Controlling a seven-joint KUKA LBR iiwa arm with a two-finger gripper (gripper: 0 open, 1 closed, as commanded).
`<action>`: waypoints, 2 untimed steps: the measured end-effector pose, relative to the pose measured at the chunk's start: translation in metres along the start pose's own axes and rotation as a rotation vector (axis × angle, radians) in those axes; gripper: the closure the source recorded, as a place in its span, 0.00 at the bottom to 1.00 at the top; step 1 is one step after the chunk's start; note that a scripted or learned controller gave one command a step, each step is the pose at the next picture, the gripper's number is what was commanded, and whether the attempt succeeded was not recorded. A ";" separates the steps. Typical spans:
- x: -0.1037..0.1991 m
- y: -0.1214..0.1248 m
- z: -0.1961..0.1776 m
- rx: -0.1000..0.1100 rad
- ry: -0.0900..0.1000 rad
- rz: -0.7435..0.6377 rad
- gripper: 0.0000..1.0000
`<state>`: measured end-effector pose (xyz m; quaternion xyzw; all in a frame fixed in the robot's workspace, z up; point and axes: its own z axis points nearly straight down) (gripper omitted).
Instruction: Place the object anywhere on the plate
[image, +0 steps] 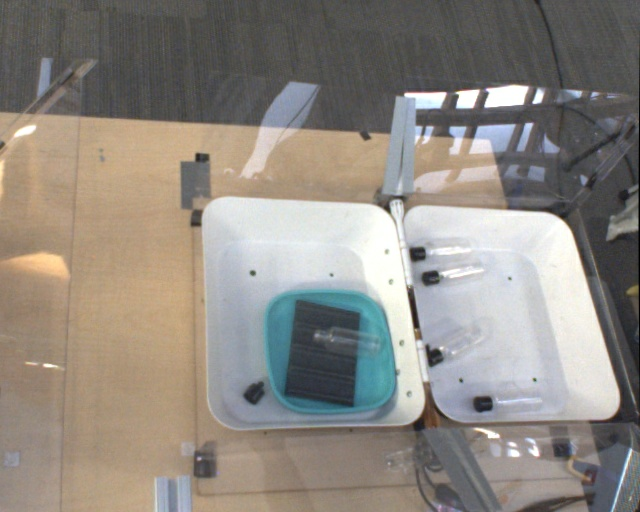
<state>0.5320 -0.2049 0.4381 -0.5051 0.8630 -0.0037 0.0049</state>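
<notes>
A teal square plate (375, 380) sits in the front part of the left bin (230, 290). A dark ribbed rectangular block (318, 370) lies on the plate. A clear plastic tube (350, 339) rests across the block's upper right, over the plate. A small black cap (254, 394) lies in the bin just left of the plate. The right bin (560, 300) holds several clear tubes with black caps: two near its back left (445, 250) (452, 273), one at mid left (455, 343) and one at the front (508, 403).
The two white bins stand side by side on a wooden bench, split by a narrow metal divider (400, 160). A metal frame (520, 140) stands behind the right bin. Cables and brackets (450, 480) lie along the front edge.
</notes>
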 end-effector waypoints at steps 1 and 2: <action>-0.003 -0.005 0.001 -0.001 -0.001 -0.557 0.00; -0.027 -0.022 0.001 -0.001 -0.003 -1.002 0.00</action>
